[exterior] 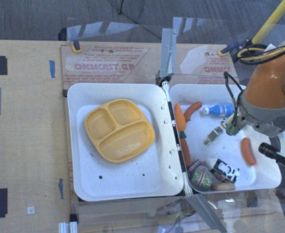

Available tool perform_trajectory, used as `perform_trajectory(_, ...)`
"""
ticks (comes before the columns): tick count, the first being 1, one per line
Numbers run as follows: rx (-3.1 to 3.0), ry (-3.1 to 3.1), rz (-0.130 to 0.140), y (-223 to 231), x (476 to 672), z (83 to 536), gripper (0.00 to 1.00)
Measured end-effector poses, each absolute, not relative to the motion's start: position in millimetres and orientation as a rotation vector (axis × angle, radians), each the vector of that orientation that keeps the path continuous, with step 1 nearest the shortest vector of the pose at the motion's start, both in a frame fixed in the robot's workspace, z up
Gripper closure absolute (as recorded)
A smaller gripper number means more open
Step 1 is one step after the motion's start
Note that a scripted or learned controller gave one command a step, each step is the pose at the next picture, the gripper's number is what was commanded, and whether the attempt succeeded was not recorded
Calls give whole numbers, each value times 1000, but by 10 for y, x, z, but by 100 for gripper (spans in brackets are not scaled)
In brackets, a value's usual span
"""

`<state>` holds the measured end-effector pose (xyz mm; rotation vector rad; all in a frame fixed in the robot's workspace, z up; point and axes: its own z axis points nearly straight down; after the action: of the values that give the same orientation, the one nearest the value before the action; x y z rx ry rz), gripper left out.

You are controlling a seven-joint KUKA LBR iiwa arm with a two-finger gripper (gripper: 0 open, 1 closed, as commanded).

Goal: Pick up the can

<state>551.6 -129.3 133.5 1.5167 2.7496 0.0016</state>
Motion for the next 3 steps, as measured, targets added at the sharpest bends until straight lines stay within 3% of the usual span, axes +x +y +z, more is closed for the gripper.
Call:
perform_trajectory(1, 1518, 2743, 5, -1302, 5530, 1443, 100)
perform_trajectory(2, 1946, 2460, 4, -1172, 5502, 870, 100)
perform_trajectory(3, 2220, 2223, 0, -377, 5100, 1841, 100)
